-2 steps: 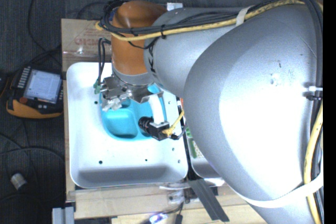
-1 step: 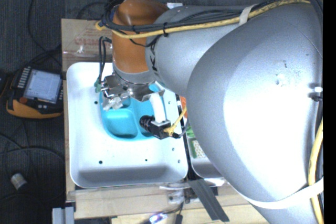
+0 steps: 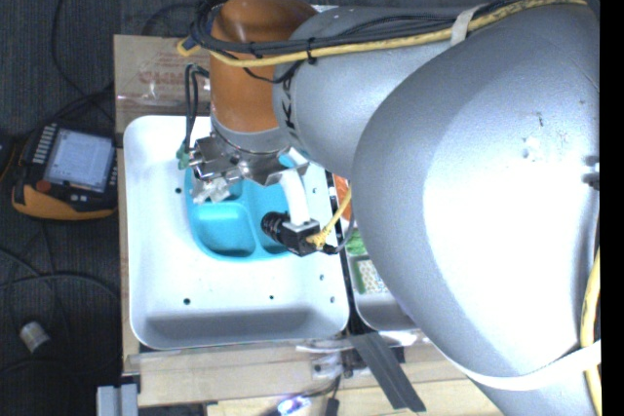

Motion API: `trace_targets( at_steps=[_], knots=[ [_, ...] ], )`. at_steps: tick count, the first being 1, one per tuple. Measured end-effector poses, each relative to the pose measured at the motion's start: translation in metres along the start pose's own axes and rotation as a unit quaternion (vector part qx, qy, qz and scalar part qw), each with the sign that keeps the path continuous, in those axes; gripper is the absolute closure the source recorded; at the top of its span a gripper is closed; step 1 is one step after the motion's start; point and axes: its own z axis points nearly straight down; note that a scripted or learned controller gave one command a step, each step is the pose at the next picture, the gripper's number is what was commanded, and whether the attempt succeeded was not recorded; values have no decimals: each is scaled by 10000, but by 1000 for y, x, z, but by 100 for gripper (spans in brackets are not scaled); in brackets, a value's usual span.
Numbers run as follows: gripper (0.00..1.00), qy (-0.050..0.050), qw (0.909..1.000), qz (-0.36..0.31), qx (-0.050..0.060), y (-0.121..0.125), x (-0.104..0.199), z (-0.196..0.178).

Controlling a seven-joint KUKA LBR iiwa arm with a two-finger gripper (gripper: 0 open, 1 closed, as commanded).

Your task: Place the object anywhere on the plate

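Observation:
A blue plate (image 3: 226,227) with raised compartments lies in the left white bin (image 3: 161,278), toward its upper right. My gripper (image 3: 213,182) hangs over the plate's upper left edge, below the orange wrist band (image 3: 249,63). The arm's grey body covers the top and right of the plate. I cannot make out any object between the gripper's parts, and no loose object shows on the plate's visible blue surface.
The right bin (image 3: 375,292) is mostly hidden under the arm; a sliver with green and orange items (image 3: 359,253) shows at its left edge. A black connector with cable (image 3: 288,231) dangles over the plate. A handheld pendant (image 3: 68,172) lies on the floor at left.

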Motion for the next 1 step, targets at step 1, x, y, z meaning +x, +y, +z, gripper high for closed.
trace_targets(
  at_steps=[1],
  knots=[
    [0,-3,10000,0,1,0,0,0]
  ],
)
